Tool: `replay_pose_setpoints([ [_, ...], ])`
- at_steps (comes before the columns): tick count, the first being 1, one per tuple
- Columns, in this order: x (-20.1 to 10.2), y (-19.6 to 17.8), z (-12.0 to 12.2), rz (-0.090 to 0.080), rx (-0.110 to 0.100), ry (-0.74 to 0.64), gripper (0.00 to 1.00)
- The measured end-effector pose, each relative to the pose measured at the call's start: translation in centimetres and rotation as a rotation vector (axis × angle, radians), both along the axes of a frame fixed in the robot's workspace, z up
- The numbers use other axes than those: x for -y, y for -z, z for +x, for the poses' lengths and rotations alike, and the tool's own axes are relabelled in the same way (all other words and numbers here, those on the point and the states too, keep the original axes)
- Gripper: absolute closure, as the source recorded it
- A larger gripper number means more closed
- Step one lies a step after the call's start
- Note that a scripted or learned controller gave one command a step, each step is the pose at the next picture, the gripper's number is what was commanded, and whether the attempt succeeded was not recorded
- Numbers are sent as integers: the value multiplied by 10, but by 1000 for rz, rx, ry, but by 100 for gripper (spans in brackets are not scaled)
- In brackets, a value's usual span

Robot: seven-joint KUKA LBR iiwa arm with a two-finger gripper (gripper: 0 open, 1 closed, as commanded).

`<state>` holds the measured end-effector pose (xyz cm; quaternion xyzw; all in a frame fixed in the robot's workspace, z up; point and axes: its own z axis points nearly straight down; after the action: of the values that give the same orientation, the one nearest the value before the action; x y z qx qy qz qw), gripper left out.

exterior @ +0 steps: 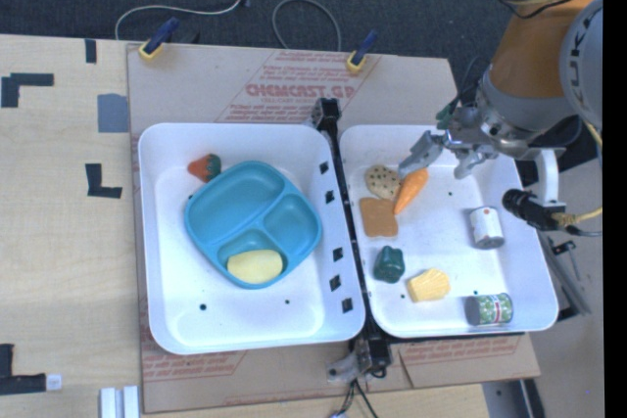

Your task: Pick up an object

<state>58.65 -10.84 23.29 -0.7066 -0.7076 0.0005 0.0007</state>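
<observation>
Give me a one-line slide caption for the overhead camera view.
Open tool above the right bin, near a toy carrot; blue divided plate in the left bin.

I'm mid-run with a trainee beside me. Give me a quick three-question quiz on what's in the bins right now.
1. True or false: the yellow item lies in a compartment of the blue tray.
2. Which bin holds the carrot: A) left bin, B) right bin?
3. Name the green object that lies between the brown slice and the cheese wedge.

Key:
1. True.
2. B; it lies beside the cookie, just below the tool.
3. A green pepper, as far as its shape shows.
</observation>
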Motion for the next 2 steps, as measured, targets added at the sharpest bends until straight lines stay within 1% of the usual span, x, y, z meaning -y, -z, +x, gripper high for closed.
replay_pose_setpoints([
  [1, 20, 93, 41, -2, -4, 0, 0],
  [2, 4, 148, 55, -5, 2, 0, 0],
])
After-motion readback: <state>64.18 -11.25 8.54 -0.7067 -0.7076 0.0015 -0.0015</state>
